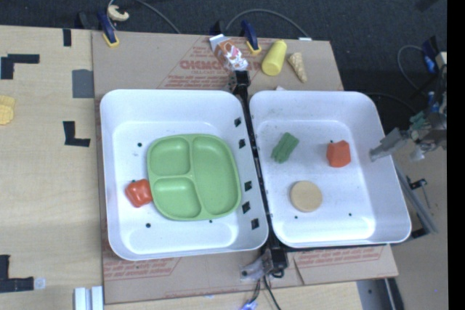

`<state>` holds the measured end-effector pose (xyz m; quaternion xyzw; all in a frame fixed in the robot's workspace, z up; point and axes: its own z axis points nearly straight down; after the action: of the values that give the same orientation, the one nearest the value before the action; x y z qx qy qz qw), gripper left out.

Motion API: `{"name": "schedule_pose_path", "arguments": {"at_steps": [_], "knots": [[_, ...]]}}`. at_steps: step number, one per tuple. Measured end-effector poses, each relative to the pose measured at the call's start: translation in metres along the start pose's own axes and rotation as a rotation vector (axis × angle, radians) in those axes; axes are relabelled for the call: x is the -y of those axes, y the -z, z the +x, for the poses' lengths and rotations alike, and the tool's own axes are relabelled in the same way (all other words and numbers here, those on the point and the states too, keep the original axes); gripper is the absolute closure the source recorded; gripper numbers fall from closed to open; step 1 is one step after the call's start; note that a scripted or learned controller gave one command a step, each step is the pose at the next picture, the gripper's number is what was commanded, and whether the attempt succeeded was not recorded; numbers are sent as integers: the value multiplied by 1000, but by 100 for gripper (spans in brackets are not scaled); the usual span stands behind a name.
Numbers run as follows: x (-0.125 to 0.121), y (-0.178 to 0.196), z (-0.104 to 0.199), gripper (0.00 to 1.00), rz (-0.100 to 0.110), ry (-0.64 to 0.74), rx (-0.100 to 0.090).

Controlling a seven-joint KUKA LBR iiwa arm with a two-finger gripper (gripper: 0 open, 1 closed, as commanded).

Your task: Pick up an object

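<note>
The right bin (363, 229) holds a green block (285, 147), a red pepper-like piece (338, 154) and a tan round disc (306, 196). In the left bin (120, 229) lies a green divided plate (194, 176) with a red-orange piece (138, 192) against its left edge. My gripper (407, 141) hangs at the right bin's right rim, to the right of the red piece and apart from it. Nothing shows in its grasp.
Behind the bins, on the cardboard, lie a yellow cylinder (274, 58), a tan cone (298, 67) and a small printed carton (228, 52). Blue clamps (109, 29) and cables run along the back edge. A black divider (251, 149) separates the bins.
</note>
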<state>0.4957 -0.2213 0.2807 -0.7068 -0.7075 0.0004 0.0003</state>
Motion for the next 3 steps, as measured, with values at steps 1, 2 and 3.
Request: {"name": "schedule_pose_path", "arguments": {"at_steps": [1, 2, 3], "knots": [[-68, -193, -1, 0, -7, 3, 0], [-95, -194, 30, 0, -7, 1, 3], [-95, -183, 29, 100, -8, 1, 5]]}}
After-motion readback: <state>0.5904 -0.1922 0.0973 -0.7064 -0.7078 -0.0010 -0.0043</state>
